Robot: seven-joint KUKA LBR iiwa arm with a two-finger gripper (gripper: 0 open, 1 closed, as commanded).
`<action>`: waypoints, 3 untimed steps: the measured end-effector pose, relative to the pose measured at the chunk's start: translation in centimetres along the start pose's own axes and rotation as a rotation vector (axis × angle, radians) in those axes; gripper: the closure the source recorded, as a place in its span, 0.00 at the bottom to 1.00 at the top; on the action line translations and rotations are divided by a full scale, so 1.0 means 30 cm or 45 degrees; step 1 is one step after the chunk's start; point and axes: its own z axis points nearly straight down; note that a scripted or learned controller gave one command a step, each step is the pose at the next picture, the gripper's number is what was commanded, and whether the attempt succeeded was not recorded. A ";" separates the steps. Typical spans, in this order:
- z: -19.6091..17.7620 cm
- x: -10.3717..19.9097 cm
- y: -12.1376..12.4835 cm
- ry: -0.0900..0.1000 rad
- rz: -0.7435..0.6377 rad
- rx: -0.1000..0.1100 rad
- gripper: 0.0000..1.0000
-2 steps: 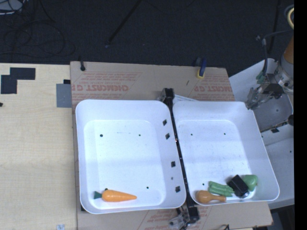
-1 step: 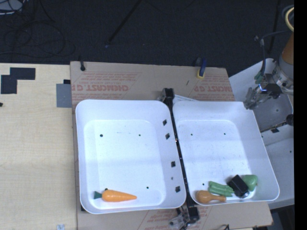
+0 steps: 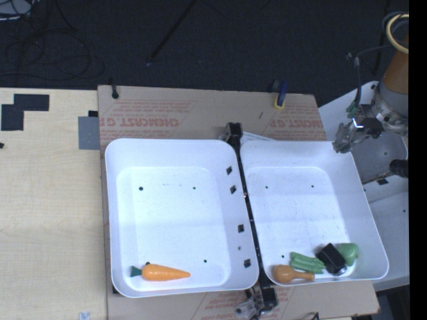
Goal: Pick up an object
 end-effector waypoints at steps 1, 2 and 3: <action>-0.035 -0.001 0.000 -0.001 -0.001 -0.005 1.00; -0.067 -0.002 0.000 -0.001 -0.002 -0.005 1.00; -0.075 -0.002 0.000 -0.001 -0.003 -0.005 1.00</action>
